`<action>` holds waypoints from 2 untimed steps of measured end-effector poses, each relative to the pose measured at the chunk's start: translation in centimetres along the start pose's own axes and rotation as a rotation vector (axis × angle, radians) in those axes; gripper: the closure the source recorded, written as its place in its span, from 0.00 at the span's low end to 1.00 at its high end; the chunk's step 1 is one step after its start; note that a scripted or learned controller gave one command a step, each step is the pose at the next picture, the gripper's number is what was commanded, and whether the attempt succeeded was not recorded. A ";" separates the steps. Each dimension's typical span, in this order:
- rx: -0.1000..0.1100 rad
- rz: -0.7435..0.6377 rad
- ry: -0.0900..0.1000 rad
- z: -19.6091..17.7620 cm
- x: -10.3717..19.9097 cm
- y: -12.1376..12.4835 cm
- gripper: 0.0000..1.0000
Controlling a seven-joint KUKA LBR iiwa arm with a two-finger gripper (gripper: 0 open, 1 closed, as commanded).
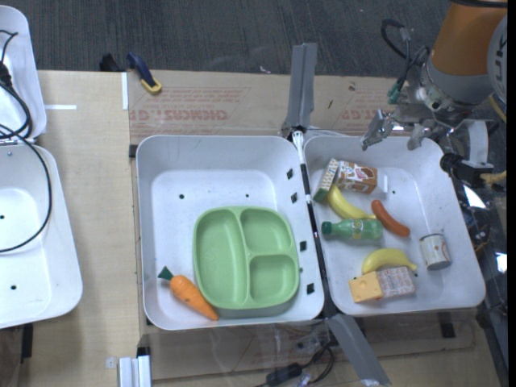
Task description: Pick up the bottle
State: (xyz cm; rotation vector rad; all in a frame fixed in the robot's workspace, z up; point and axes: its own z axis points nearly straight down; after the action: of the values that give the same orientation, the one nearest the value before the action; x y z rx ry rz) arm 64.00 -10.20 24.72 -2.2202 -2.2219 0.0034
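Green bottle (pixel 351 230) lies mid-bin — pincer (pixel 397 131) well apart, above far rim.

Your bench (pixel 89 95): tan top, two bins.
You have the left white bin (pixel 153 216) touching the right white bin (pixel 451 216), with printed cardboard (pixel 218 103) behind them.

This was a robotics lab: a grey-and-orange industrial arm (pixel 468 35) stood over a cardboard-topped bench (pixel 210 103) carrying two shallow white plastic bins (pixel 153 216), one stocked with toy food, with loose black cables (pixel 24 119) and dark carpet (pixel 201 14) around it.
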 end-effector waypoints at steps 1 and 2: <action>0.000 0.202 -0.001 -0.1 -0.5 1.2 0.00; 0.004 0.394 0.000 5.0 6.3 -4.6 0.00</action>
State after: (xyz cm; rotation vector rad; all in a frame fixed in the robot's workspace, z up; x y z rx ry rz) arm 59.37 -3.87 19.70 -2.6104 -1.7437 0.0077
